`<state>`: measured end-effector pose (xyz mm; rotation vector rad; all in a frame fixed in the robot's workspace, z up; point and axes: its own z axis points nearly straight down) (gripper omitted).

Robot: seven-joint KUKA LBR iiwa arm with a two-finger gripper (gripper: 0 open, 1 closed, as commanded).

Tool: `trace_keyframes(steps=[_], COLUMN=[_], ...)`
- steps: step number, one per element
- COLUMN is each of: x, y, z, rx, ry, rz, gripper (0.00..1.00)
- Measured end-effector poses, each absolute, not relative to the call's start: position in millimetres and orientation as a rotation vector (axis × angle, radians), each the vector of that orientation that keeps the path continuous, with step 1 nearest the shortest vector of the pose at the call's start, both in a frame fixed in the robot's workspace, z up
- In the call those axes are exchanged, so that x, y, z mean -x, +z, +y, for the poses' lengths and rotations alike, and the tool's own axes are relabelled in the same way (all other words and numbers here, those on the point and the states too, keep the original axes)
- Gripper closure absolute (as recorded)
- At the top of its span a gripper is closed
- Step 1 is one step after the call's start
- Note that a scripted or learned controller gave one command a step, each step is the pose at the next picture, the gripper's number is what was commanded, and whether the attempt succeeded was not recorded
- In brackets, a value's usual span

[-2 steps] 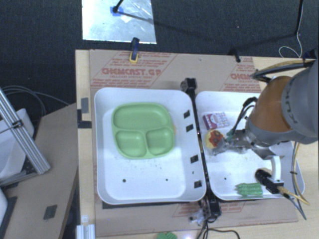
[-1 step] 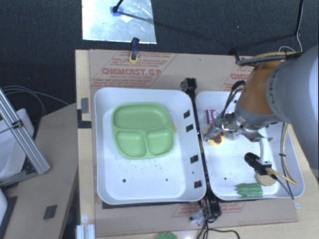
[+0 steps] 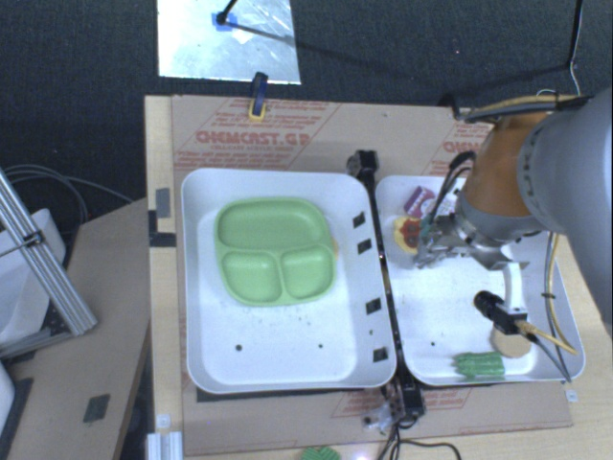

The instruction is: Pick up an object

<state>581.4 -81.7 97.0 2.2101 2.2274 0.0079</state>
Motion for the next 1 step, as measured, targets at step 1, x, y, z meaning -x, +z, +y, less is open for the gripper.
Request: trace_keyframes(steps=[1], x=[-580.8], y=[95.8], z=[-82.0], rx=[-2.211], ry=[0.005], rz=[2.228], gripper=[0.0])
